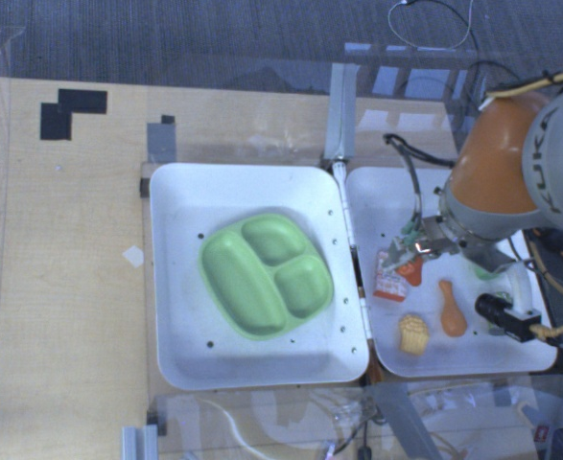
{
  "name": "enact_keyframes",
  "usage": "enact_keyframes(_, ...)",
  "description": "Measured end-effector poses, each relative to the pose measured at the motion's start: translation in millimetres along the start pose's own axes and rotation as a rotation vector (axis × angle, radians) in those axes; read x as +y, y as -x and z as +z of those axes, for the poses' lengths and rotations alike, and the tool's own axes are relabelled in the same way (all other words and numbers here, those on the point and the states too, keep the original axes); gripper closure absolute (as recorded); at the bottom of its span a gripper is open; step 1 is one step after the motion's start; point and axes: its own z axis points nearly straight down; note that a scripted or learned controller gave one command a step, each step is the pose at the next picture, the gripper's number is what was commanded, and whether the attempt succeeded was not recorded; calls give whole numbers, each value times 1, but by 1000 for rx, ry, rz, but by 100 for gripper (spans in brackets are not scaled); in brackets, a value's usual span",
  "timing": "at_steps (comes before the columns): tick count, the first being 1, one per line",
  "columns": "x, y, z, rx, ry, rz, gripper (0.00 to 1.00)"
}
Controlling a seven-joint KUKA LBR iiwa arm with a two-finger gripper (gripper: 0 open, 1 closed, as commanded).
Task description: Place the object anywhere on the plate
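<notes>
Gripper low over the packet in the right bin, plate in the left bin.
The left bin holds a green plate with three compartments, lying flat near the bin's middle. In the right bin, well apart from the plate, a red-and-white packet lies by the left wall, with a red piece touching its right side. Corn sits nearer the front, an orange toy just to its right. The gripper hangs right over the packet and red piece. Whether it is spread, closed or pinching anything cannot be told.
</notes>
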Motion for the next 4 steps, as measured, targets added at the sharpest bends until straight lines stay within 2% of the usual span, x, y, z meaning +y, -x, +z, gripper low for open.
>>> enact_keyframes(1,36,-56,-9,1,1,-35,100)
enact_keyframes(2,57,-121,1,2,-1,-101,100)
enact_keyframes(3,57,-120,1,1,-1,-101,0)
enact_keyframes(4,57,-120,1,1,-1,-101,0)
